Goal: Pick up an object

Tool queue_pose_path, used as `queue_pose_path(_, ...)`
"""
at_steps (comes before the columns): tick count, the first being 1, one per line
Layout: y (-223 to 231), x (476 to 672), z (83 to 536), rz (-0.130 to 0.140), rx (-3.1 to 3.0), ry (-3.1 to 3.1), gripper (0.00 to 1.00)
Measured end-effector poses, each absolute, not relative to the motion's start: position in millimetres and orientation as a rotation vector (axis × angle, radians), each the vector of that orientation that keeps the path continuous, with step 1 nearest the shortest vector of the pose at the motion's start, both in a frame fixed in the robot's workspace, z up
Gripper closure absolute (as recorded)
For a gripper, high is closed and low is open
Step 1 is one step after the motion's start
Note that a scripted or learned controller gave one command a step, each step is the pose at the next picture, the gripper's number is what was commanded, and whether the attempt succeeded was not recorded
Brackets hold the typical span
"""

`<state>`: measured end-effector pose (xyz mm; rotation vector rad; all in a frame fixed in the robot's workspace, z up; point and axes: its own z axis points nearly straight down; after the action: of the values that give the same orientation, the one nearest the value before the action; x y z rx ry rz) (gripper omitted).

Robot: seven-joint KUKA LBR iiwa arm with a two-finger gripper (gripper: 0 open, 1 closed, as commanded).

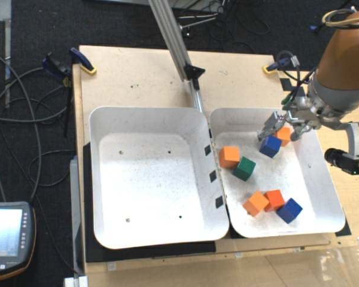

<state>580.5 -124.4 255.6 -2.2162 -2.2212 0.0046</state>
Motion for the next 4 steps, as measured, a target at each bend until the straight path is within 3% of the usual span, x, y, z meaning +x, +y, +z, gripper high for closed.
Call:
queue_pose_path(1,-125,581.3,258,0.001,-2.221,-2.222,0.0)
queue_pose_path(3,-117,572.5,150,0.007,-2.218,-2.217,0.0)
queue_pose_path(4,-116,573.3,98,-0.003,-2.224,-2.219,0.0)
